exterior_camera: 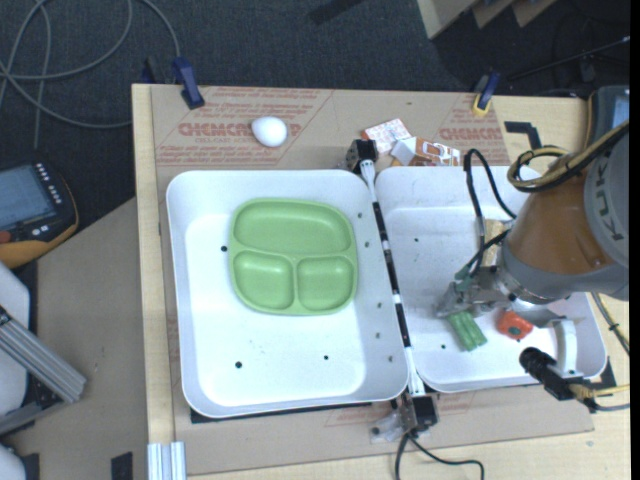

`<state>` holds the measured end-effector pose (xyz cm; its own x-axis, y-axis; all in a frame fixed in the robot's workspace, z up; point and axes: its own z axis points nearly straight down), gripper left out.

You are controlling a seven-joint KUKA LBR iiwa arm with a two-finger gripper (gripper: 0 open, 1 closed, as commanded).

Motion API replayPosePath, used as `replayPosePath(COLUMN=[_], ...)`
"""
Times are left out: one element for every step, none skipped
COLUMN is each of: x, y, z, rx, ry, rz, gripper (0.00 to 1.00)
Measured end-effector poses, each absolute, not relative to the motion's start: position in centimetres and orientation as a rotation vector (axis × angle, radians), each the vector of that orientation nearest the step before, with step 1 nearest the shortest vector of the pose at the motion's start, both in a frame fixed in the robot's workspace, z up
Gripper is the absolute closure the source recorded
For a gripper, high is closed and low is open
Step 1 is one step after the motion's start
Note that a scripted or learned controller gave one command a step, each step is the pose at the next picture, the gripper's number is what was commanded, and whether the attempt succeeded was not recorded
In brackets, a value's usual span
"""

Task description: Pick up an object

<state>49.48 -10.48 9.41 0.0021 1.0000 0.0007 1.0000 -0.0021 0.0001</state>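
Pincer (462,303) low in right bin (430,228), over green block (467,330); grip state unclear; orange piece (515,326) beside.

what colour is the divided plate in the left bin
Light green; the divided plate shows in the camera view, lying in the left bin.

— Item: arm (585,208). Position?
— Enters from the right edge, grey body, bent downward toward the lower middle of the view.
— Wrist section?
— Orange band (555,230) above the wrist, grey collar beneath it, black cables looped along its upper side.
— Hand (462,303)?
— Lowest and leftmost part of the arm, pointed down and to the left, low over the right-hand bin (440,218).
— Finger state?
— Not legible at this angle.
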Motion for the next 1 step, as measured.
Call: replayPosePath(x=[56.33], y=[-6.04], z=[18.56], rx=[-2.221], ry=[-2.225], rz=[-0.004], gripper=[1.00])
